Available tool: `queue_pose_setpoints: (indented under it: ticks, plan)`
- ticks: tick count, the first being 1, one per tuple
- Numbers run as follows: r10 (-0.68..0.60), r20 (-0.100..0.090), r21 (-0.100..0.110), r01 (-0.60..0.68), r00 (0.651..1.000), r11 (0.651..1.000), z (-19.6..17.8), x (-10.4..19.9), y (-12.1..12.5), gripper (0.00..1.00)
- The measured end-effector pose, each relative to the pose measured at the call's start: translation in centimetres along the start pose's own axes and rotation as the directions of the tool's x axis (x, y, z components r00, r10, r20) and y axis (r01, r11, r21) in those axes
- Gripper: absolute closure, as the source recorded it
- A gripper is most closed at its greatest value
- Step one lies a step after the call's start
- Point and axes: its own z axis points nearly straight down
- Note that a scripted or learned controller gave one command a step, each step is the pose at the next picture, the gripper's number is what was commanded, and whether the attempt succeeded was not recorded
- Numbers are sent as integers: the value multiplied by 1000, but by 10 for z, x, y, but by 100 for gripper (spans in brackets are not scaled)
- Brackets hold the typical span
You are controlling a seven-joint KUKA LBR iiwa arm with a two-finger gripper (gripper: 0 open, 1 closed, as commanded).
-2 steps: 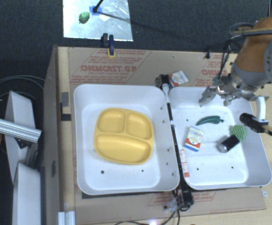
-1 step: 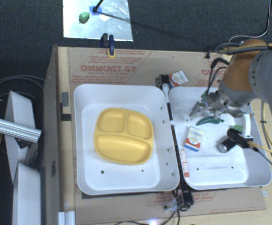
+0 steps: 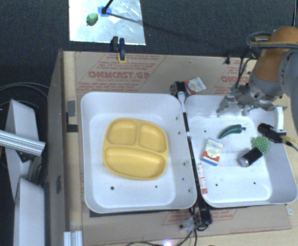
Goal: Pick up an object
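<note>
My gripper [image 3: 235, 110] hangs over the far edge of the right bin [image 3: 282, 188], open with nothing between its fingers. Just in front of it lies a dark green curved pepper [image 3: 232, 130]. A small white carton with red and blue print [image 3: 212, 151] lies nearer the bin's left wall. A green spiky ball [image 3: 262, 144] and a black cylinder with a silver end [image 3: 249, 157] rest side by side toward the right. None of these touches the gripper.
The left bin [image 3: 95, 188] holds a yellow divided plate [image 3: 136, 148]. A small packet [image 3: 195, 85] lies on the cardboard behind the bins. The front half of the right bin is bare white floor.
</note>
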Motion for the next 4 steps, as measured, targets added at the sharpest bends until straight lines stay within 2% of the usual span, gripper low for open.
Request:
queue_pose_setpoints:
  ticks: [1, 2, 3, 4]
  plan:
    - [1, -1, 3, -1, 1000, 1000, 23, -8, -41, 0]
    - [0, 0, -1, 0, 1000, 1000, 12, -8, -40, 100]
    - [0, 0, 0, 0, 1000, 1000, 12, -8, -40, 0]
    - [2, -1, 3, -2, 1000, 1000, 23, -10, -63, 0]
